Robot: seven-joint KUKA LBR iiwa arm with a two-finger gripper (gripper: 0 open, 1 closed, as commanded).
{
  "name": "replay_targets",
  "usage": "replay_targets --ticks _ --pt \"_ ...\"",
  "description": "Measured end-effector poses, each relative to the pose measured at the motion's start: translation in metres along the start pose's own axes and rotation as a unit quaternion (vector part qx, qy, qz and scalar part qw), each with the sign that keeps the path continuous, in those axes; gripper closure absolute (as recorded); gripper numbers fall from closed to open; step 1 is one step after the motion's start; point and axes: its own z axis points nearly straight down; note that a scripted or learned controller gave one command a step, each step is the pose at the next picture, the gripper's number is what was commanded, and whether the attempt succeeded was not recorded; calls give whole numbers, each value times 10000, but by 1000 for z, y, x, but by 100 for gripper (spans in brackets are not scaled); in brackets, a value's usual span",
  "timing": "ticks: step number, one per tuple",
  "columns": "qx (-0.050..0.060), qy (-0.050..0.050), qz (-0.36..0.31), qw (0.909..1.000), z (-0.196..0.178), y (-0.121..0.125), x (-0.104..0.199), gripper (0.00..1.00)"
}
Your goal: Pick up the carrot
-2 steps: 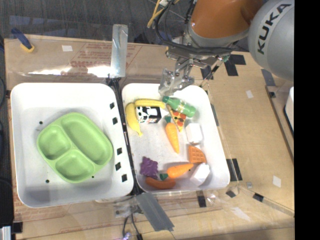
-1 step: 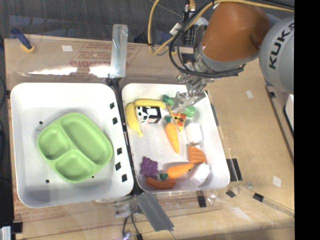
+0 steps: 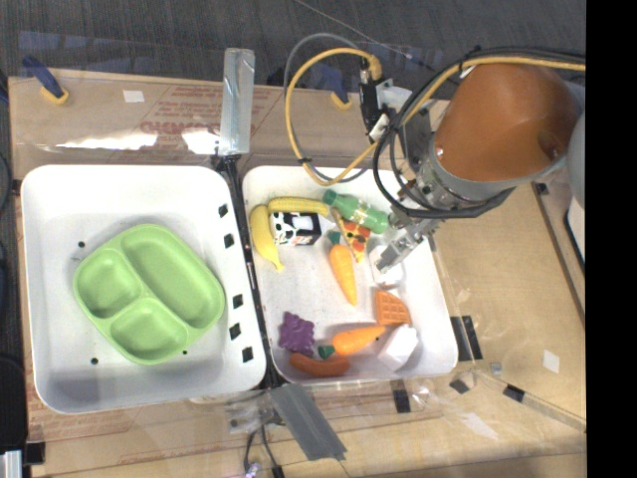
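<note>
Camera view: faint reddish printing is seen on the bench (image 3: 149,118) above the left bin (image 3: 40,267), too blurred to be read. The carrot (image 3: 343,272) is found lying in the right bin (image 3: 438,297), leaf end up, just left of the pincer (image 3: 390,257) and apart from it. Whether the pincer is wide or narrow cannot be told; nothing is seen held.
</note>
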Motion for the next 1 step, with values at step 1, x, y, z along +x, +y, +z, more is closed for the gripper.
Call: replay_targets --ticks 1 --pt "-19 -49 -481 9988 97 -43 41 100"
